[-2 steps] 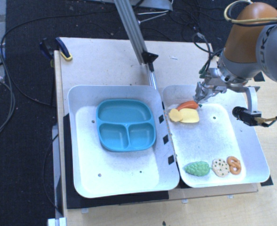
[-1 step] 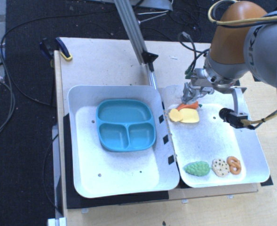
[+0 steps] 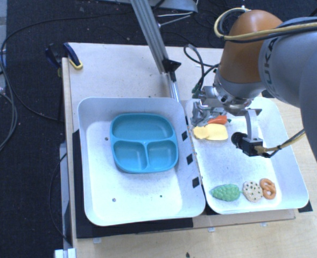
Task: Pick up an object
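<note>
**Pincer low over the right bin's far end, by the yellow piece**

Camera view: a pale surface [image 3: 120, 63] carries two shallow white bins side by side. The left bin [image 3: 93, 198] holds a blue divided tray [image 3: 144, 142] with three compartments, sitting flat near the bin's middle. The right bin [image 3: 287, 176] holds the small items. Along its near edge, in a row: a green bumpy piece [image 3: 225, 192], just right of it a round speckled cookie [image 3: 252, 191], then a pretzel [image 3: 268, 188] touching or nearly touching the cookie. At the far end of the same bin lies a yellow piece [image 3: 212, 133] with an orange-red piece [image 3: 218, 120] just behind it, partly tucked under the arm's hardware.

The arm [image 3: 287, 52] reaches in from the right, orange band above the wrist, head pointing down over the right bin's far-left corner. The pincer [image 3: 204, 113] sits right above or beside the yellow piece; contact can't be read. Whether the pincer is open or closed: cannot tell, metal parts overlap and blur. Nothing is visibly gripped. A black fitting [image 3: 247, 142] on a cable hangs beside the yellow piece, to its right. A grey slanted pole [image 3: 150, 26] crosses the far side of the surface, ending at the gap between the bins.
</note>
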You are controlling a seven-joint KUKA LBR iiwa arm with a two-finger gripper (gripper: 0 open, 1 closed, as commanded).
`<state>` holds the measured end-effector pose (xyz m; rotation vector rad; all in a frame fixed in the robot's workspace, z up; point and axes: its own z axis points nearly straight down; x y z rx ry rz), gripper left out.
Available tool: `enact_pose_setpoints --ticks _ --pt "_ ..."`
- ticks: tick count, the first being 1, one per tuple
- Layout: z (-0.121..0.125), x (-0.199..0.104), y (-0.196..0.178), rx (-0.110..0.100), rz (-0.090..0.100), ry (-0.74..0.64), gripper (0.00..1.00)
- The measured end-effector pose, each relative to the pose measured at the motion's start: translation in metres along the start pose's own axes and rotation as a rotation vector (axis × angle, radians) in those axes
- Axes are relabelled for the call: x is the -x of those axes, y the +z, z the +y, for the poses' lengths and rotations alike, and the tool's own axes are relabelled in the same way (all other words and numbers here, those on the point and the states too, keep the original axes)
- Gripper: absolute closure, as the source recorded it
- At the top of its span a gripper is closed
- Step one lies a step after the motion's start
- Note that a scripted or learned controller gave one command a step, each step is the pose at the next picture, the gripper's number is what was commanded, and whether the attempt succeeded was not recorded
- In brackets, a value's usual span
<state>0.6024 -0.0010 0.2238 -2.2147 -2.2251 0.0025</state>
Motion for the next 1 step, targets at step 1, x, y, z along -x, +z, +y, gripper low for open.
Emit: enact_pose_setpoints --ticks 1 --pt "-0.0051 -0.0470 0.0027 0.002 0.000 -0.001 1.00"
